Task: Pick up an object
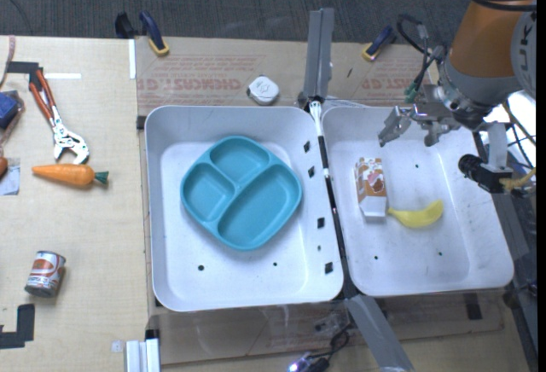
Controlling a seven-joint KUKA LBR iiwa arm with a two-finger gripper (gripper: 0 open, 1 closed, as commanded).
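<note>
In the right bin [444,268] a small white and orange carton [371,187] lies near the middle. A yellow banana [418,214] rests against the carton's lower right corner. My gripper [412,130] hovers over the bin's far part, up and to the right of the carton. It is open, with nothing between its fingers [391,128]. The grey arm with its orange band [495,20] comes in from the upper right.
A blue divided plate [241,191] sits in the left bin [171,268]. On the bench to the left lie a carrot [66,176], a wrench [55,119] and a small can [44,272]. A white round object [264,90] sits behind the bins.
</note>
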